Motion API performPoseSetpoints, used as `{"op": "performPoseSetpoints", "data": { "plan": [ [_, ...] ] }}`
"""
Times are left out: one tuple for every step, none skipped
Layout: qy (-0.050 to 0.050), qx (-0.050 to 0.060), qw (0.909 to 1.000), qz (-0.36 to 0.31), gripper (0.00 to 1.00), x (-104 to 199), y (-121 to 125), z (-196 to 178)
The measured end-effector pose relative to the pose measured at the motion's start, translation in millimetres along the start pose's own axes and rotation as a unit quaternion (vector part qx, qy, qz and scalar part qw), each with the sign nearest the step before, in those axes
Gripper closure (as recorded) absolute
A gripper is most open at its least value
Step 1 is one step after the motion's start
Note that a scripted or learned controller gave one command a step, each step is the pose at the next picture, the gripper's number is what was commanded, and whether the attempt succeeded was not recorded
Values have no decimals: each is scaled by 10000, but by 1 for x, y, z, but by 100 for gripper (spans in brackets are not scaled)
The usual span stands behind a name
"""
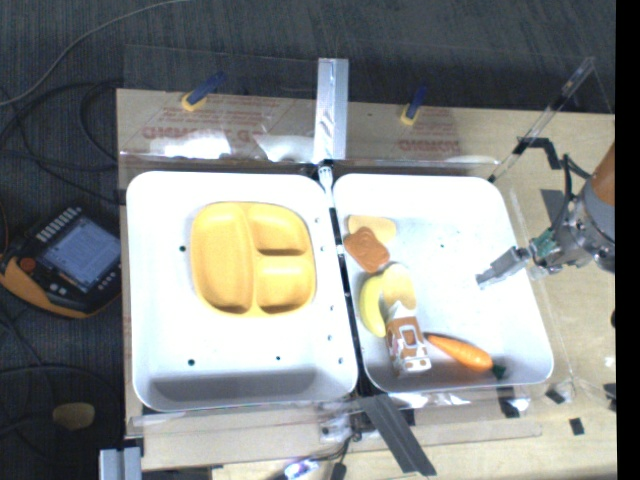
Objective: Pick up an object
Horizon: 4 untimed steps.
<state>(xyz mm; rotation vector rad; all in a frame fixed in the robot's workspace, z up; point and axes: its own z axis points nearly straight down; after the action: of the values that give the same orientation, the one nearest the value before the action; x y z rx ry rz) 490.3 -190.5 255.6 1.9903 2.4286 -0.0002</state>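
The right bin (450, 203) holds several objects along its left and front sides. A brown cookie-like piece (367, 250) lies on a pale yellow slice (375, 228). In front of them sit a yellow-green fruit piece (385, 296), a small white and orange carton (407, 341) and an orange carrot (460, 351). My gripper (497, 267) hangs over the right edge of this bin, pointing left, apart from all the objects and with nothing seen in it.
A yellow compartment tray (252, 258) sits in the left bin (160, 358). A metal divider (331, 98) stands behind the bins. Yellow clips (203, 92) hold the back board. A handheld pendant (65, 261) lies on the floor at left.
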Motion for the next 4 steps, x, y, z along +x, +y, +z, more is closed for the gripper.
{"op": "performPoseSetpoints", "data": {
  "plan": [
    [16, 14, 9999, -147, 0, 25, -2, 126],
    [-2, 8, 9988, -496, 0, 50, 3, 157],
    [8, 12, 9998, 189, 0, 76, 74, 144],
    [-22, -37, 9993, 379, 0, 64, 134, 166]
  ]
}}
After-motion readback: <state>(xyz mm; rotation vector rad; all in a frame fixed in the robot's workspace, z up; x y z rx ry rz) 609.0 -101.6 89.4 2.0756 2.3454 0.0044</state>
